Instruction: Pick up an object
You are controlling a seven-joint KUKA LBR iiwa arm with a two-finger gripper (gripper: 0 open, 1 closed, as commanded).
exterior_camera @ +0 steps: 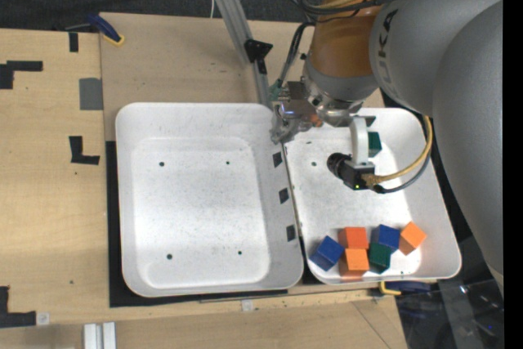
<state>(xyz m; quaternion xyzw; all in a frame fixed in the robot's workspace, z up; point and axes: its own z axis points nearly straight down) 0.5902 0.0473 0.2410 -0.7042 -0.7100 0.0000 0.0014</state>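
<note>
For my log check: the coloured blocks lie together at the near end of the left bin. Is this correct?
No. The camera view shows the coloured blocks together at the near end of the right bin, not the left one.

The grey KUKA arm (441,37), orange-banded above the wrist, reaches in from the right, its metal two-finger gripper (288,123) pointing down.

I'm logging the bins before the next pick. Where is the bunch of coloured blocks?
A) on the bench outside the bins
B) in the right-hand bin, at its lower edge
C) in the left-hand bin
B: the blocks lie bunched along the lower edge of the right-hand bin.
</note>
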